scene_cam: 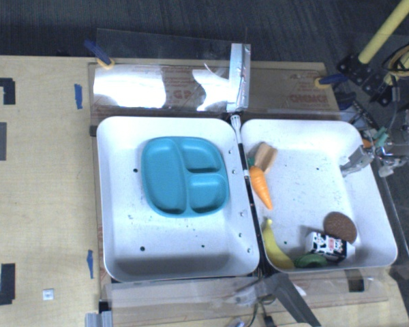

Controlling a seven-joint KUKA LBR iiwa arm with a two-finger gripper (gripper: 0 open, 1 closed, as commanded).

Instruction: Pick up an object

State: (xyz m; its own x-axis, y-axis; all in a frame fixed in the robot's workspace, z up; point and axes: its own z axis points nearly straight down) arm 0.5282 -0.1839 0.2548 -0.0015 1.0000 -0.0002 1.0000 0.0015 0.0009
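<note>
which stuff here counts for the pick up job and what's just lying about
For the job:
claw, at the right bin's right edge
carrot
banana
brown round piece
black and white carton
tan block
green item

Just lying about:
blue divided plate in the left bin
yellow pole
blue tape bits

Quick count of what's on the bench: two white bins, the left bin and the right bin. One blue divided plate sits in the left one, with three compartments as far as I can see. Over in the right one there's one carrot, one banana, one tan block, one brown round cookie-looking thing, one small black-and-white carton and one green item I can't identify.
</note>
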